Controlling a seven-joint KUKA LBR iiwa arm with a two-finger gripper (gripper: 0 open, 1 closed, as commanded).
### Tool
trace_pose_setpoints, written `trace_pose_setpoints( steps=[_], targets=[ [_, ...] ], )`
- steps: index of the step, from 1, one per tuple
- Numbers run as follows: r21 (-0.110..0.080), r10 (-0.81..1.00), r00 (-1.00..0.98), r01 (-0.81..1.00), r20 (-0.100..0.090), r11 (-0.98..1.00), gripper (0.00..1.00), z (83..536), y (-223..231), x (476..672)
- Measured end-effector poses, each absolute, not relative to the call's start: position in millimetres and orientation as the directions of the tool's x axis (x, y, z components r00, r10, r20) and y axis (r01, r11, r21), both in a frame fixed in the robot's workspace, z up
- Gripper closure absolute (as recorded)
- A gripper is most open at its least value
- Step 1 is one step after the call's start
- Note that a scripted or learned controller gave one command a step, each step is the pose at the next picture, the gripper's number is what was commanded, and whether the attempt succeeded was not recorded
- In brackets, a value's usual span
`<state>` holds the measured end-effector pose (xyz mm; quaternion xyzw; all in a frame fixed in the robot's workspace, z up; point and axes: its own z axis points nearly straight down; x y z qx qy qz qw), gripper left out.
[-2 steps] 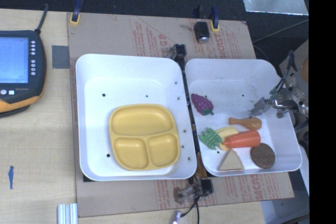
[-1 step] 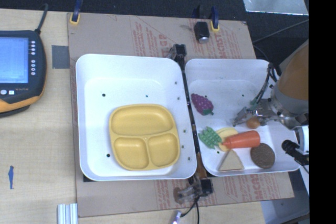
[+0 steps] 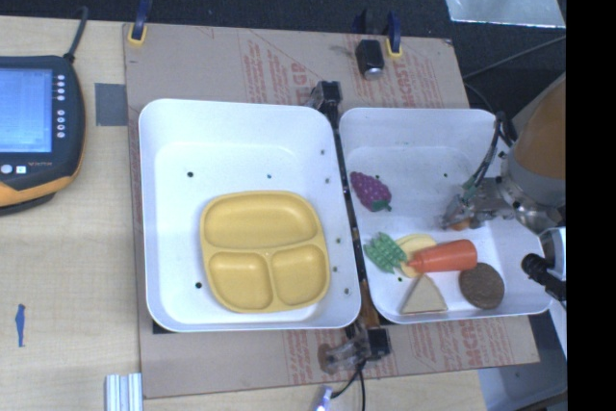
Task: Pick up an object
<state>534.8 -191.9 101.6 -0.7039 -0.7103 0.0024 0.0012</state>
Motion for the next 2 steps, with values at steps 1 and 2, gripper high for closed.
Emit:
trace_pose_setpoints(
  steps=[1, 2],
  targets=[
    [0.001, 1.0, -0.004, 1.0, 0.0, 0.004, 1.0, 298.5, -118.3, 629.9],
    [-0.004, 1.0, -0.005, 1.0, 0.0, 0.005, 1.0, 287.6, -27.5, 587.5]
  ],
)
